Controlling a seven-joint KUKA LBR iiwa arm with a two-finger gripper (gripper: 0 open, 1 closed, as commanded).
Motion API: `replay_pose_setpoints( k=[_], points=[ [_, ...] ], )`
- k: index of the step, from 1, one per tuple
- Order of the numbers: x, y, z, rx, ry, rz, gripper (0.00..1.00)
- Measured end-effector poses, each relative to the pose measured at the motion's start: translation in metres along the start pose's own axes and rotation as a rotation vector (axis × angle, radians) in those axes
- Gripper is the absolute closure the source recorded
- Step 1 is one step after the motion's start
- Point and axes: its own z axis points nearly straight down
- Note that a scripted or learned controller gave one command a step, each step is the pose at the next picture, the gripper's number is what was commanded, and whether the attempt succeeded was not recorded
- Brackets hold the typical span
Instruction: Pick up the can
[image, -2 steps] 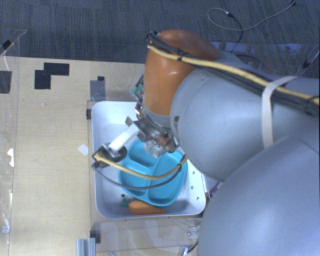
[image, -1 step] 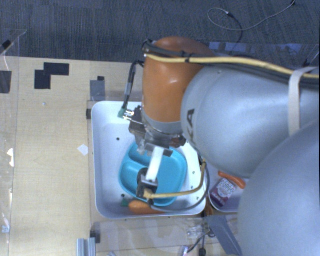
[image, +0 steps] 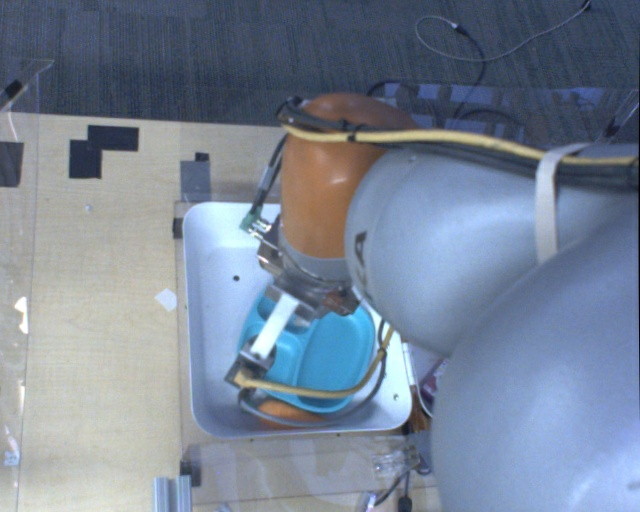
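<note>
Seemingly you are at the reaching step, with the grey two-finger gripper (image: 305, 300) low above the blue plastic bowl (image: 335, 360), spread or closed you cannot tell; next, centre it on the can.

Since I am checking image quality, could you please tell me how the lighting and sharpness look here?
Camera view: light is soft and even; the arm, close to the lens, looks large and slightly blurred; it shades the white bin around the blue bowl; pale glare marks the clear sheet at left.
</note>
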Motion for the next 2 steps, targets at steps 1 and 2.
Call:
replay_pose_setpoints(
  k=[1, 2],
  points=[
    [0.0, 0.0, 0.0, 0.0, 0.0, 0.0, 0.0],
    [0.0, 0.0, 0.165, 0.002, 0.002, 0.075, 0.0]
  ],
)
